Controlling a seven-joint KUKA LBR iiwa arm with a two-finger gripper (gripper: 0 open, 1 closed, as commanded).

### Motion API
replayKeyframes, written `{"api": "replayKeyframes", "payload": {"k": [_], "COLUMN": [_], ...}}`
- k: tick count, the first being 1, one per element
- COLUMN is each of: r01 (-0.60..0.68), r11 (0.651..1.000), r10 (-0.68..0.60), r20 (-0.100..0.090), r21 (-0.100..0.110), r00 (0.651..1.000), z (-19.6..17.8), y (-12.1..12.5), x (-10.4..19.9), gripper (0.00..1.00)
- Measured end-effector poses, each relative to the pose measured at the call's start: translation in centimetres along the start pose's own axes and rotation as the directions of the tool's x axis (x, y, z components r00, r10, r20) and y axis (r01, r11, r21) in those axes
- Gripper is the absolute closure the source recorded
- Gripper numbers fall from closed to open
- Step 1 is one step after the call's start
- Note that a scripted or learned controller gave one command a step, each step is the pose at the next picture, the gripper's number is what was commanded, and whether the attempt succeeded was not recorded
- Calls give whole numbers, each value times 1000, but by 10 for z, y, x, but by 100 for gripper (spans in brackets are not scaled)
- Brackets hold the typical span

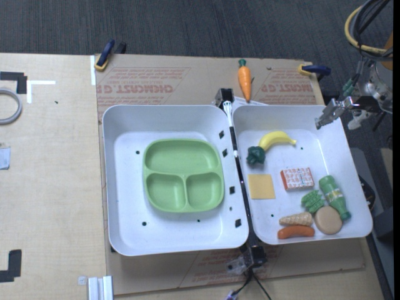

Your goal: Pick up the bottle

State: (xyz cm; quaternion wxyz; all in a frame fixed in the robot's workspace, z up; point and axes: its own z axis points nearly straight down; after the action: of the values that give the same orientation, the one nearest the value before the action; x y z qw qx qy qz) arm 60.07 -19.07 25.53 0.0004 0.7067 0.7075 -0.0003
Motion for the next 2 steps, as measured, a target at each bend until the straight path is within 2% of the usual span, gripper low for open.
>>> {"api": "replayKeyframes", "payload": {"k": [1,2], "r01": [-95,-97], "r11": [995,995], "r10": [95,97], "r20": [1,2], "r21": [-4,-10], "r00": [996,995], "z": [160,149], "y": [-57,-55], "x": [-1,-1], "gripper": [0,100]}}
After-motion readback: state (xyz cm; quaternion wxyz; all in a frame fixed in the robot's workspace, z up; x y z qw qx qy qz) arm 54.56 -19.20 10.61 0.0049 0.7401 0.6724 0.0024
